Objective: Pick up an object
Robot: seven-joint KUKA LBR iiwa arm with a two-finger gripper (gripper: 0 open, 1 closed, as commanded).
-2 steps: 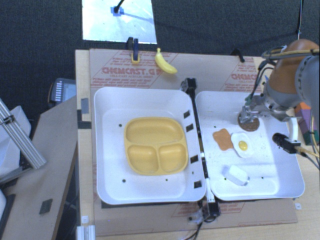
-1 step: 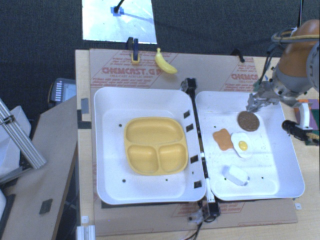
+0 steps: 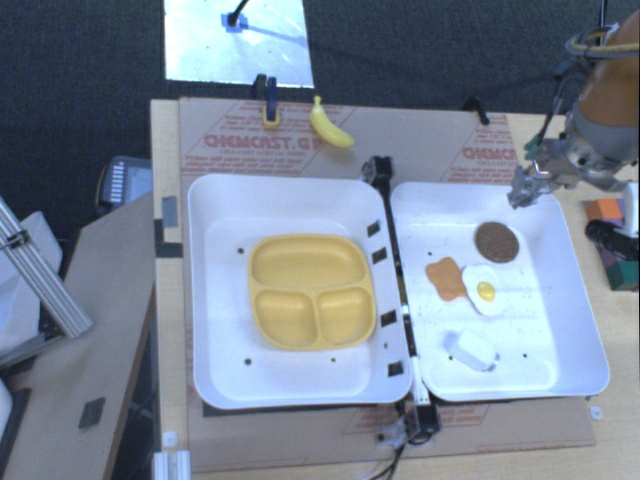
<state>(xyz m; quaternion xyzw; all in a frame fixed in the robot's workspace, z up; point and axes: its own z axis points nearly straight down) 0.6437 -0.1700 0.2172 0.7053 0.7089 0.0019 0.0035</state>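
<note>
In the right bin (image 3: 570, 298) lie a round brown patty (image 3: 496, 241), an orange piece (image 3: 446, 278), a fried egg (image 3: 484, 291) and a small white block (image 3: 472, 351). My gripper (image 3: 526, 186) hangs over the bin's far right corner, above and to the right of the patty. Nothing shows between its fingers. The arm comes in from the upper right.
The left bin (image 3: 215, 268) holds a yellow divided tray (image 3: 304, 291). A yellow banana (image 3: 330, 127) lies on the cardboard behind the bins, beside a yellow clamp (image 3: 269, 103). Dark and orange items sit off the bench's right edge (image 3: 610, 233).
</note>
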